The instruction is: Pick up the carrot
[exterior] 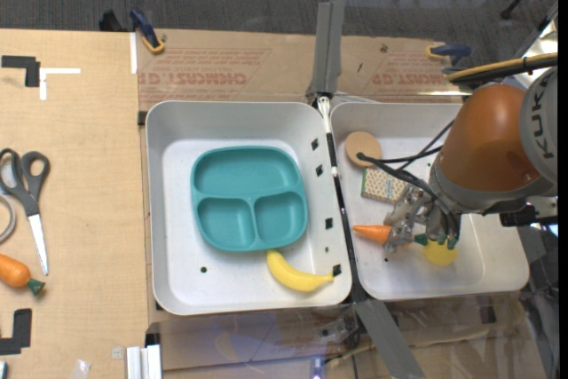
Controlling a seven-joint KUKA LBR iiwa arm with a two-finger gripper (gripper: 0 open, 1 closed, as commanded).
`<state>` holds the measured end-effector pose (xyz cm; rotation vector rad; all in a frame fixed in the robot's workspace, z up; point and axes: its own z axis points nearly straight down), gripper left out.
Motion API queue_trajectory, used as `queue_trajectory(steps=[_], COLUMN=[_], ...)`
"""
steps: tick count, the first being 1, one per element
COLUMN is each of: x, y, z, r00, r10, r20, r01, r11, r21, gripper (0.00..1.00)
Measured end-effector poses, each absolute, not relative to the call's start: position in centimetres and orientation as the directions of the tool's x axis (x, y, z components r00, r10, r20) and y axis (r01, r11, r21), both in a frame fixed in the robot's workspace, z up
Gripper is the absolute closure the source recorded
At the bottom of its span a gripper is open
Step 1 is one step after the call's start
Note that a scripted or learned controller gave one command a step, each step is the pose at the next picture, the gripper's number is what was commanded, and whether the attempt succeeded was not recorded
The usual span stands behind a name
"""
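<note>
Carrot in play: the carrot [373, 233] lies in the right bin [497, 280], near that bin's left wall, at about 7 o'clock from the bin's middle.
Long axis: runs roughly 9-to-3 o'clock, pointed tip toward 9, thicker end toward the gripper.
Gripper: the gripper [410, 228] sits just at 3 o'clock of the carrot, touching or nearly touching its thick end — I cannot tell how wide it stands.
Hold: nothing visibly held; the carrot looks to rest on the bin floor.
Judgement: the coming move turns on shifting toward 9 o'clock to straddle the carrot across its short axis.
Counts: two bins; one teal tray [249, 198] and one banana [297, 272] in the left bin [169, 191]; one lemon-like yellow thing [439, 255] — plus a second carrot [13, 272] and one pair of scissors [27, 200] on the bench.
</note>
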<state>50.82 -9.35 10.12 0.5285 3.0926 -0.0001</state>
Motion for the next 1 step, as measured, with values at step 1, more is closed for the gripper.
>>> queue_trajectory(steps=[1], x=[51.88], y=[-0.68], z=[19.19], r00=[-0.993], r10=[0.122], r20=[-0.003], r01=[0.122], r11=[0.993], r21=[0.001], gripper=[1.0])
